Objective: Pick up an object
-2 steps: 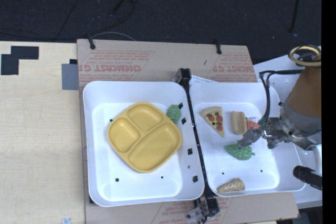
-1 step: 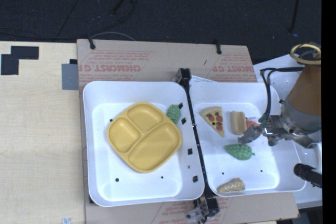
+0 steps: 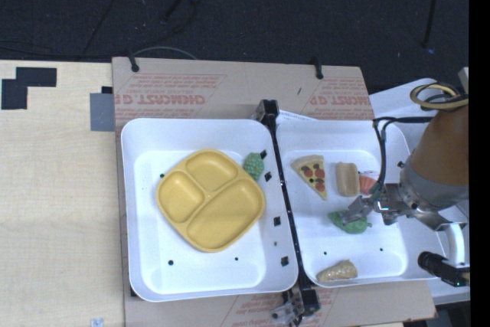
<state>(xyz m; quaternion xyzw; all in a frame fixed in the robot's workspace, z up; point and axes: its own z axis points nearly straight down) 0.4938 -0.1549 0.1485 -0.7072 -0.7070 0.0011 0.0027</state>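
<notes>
1. In the lower right of the frame, the gripper [image 3: 361, 208] sits low inside the right bin [image 3: 390, 260], reaching in from the right edge on the grey arm with its orange band [image 3: 448, 143].
2. Its dark fingers look parted, with a green leafy toy [image 3: 348, 221] right at their tips; I'd say they touch it, but the view is too murky there to tell whether it sits between them.
3. Just above the gripper, toward the upper middle of that bin, lies a pizza slice [image 3: 312, 174], point down, with a tan bread-like piece [image 3: 347, 178] close beside it on its right.
4. A small red piece [image 3: 367, 183] peeks out just right of the tan one, partly hidden by the wrist.
5. Along the bottom edge of the right bin rests a pale beige wedge [image 3: 338, 270], well apart from the others.
6. In the centre-left of the frame, the left bin [image 3: 145, 256] holds a yellow divided tray [image 3: 210, 199], turned at an angle with its compartments bare.
7. A small green clump [image 3: 253, 163] lies touching the tray's upper right corner, near the wall between the two bins.
8. Both bins rest on brown cardboard [image 3: 230, 88] printed with red lettering, toward the top of the frame.
9. A light wooden bench top [image 3: 53, 203] fills the left side.
</notes>
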